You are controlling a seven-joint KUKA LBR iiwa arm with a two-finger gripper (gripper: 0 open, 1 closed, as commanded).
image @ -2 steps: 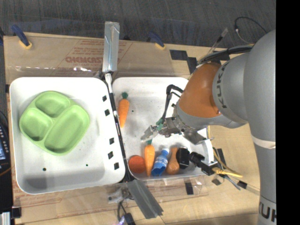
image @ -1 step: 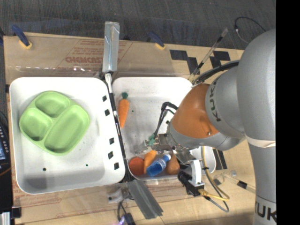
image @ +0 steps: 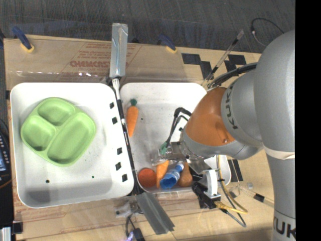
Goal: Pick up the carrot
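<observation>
Two white bins sit side by side on the worktop (image: pixel 60 49). In the right bin (image: pixel 165 92), one carrot (image: pixel 132 119) lies against the left wall, just beside the divider between the bins. Its long axis runs nearly up and down in the camera view, tilted slightly; the green stem end points toward the far edge and the tapered orange tip points toward the near edge. It lies apart from everything else in that bin.

One green tray (image: pixel 57 130) with three compartments rests in the left bin (image: pixel 25 190), toward its left side.

At the near edge of the right bin a small cluster lies together: one red-orange round item (image: pixel 146 177), one orange wedge-shaped piece (image: pixel 162 172), one blue item (image: pixel 172 177) and one brownish item (image: pixel 186 177), each touching or nearly touching its neighbour.

One arm (image: pixel 251 119) reaches in from the right, its orange band above this cluster. The end effector (image: pixel 168 152) hangs over the cluster, well apart from the carrot; whether it is released or clenched cannot be told.
</observation>
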